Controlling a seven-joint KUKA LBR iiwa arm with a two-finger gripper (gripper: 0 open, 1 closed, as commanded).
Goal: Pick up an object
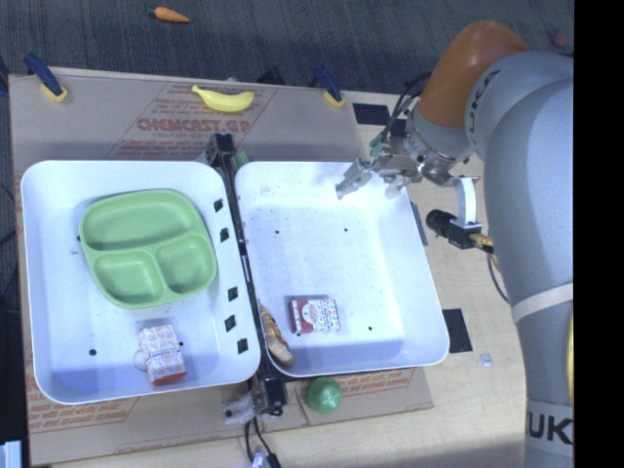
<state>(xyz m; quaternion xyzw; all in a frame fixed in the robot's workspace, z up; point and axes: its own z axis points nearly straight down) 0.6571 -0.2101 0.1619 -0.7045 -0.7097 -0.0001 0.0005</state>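
White plastic is what I see most: two shallow bins sit side by side on the table (458, 291). I will use the right bin (390, 291) as my landmark.

Inside the right bin, near its front edge and a bit toward the left side, lies a small red and white packet (314, 315). It lies flat and nothing touches it. A tan, lumpy thing (274, 342) rests at the bin's front left corner, right by the wall between the bins.

The gripper (370, 175) hangs over the back rim of the right bin, far from the red and white packet. I see its pale fingers spread a little apart, and nothing sits between them. The big grey arm (526, 164) with its orange band (463, 66) comes in from the bin's right side.

Just left of the right bin is the left bin (39, 261). It holds a green tray (146, 245) with three sections and a small orange and white box (161, 352).

A green ball (325, 395) sits on the table just in front of the right bin. A yellow banana (223, 97) lies on the cardboard behind the bins. A small orange thing (172, 14) lies on the dark floor further back.
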